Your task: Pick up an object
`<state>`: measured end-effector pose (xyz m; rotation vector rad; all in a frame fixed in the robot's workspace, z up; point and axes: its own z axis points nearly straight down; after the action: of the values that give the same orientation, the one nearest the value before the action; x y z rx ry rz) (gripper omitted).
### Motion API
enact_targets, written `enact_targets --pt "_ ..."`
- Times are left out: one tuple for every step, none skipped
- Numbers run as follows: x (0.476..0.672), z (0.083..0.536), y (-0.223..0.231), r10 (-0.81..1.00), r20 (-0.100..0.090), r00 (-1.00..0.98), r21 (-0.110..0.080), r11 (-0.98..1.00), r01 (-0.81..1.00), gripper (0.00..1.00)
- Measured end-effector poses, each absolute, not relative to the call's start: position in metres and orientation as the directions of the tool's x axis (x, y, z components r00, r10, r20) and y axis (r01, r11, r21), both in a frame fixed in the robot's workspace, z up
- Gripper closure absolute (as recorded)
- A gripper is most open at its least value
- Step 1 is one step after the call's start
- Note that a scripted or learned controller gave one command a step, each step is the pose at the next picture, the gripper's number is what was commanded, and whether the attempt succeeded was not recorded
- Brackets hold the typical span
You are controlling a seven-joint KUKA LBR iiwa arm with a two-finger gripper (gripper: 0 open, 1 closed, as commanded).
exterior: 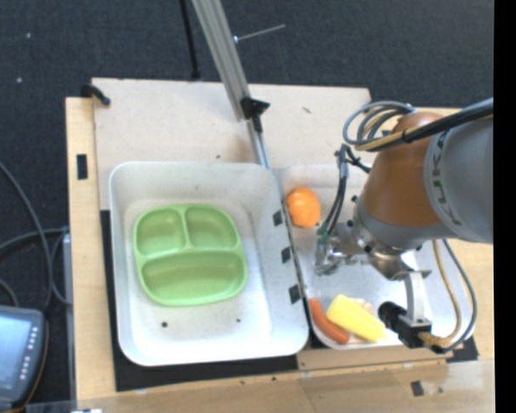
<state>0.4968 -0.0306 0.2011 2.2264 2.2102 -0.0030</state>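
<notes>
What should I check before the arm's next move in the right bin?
1. Targets in the right bin: orange fruit, yellow item and carrot-like piece in sight: ok.
2. Pincer low over the bin, between the fruit and the yellow item: ok.
3. Object between its fingers: cannot tell.
4. Yellow item free of neighbours: not ok, it touches the carrot-like piece.
5. Green divided plate sits in the left bin, away from the arm: ok.
</notes>
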Motion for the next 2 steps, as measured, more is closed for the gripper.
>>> enact_targets --pt "0.490 0.201 0.003 1.000 0.000 -0.004 0.001 0.004 1.000 1.00" --pt "0.500 0.201 0.014 1.000 0.000 -0.004 0.001 0.004 1.000 1.00"
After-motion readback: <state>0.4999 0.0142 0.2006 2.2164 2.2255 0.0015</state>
